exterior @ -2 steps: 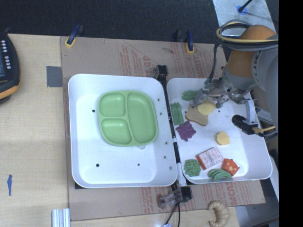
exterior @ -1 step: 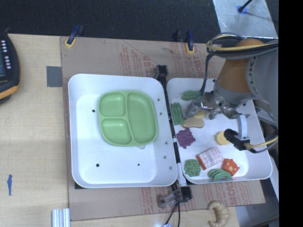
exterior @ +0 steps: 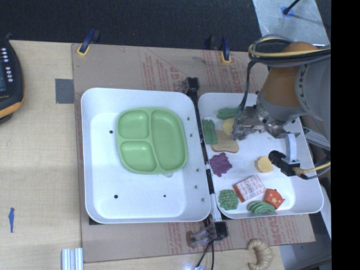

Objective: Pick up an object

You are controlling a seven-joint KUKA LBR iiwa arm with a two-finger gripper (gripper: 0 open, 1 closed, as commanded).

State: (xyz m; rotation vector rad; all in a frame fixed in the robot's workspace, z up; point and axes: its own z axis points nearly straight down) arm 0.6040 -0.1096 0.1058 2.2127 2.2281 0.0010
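The right bin (exterior: 304,207) holds several toy foods: a purple grape bunch (exterior: 220,163), a tan toast slice (exterior: 225,147), a green pickle (exterior: 209,131), a yellow piece (exterior: 264,163), a red-and-white packet (exterior: 249,188), a red piece (exterior: 273,198), green peas (exterior: 227,198) and green slices (exterior: 261,208). My gripper (exterior: 243,126) is low over the bin's upper left part, right beside a pale yellow round piece (exterior: 227,126) and below a green leafy piece (exterior: 227,112). The wrist hides what is directly under it.
The left bin (exterior: 101,196) bears a green divided plate (exterior: 152,139). A black clamp and cable (exterior: 284,163) hang off the arm over the right bin's middle. A tan curled object (exterior: 260,253) lies on the bench in front of the bins.
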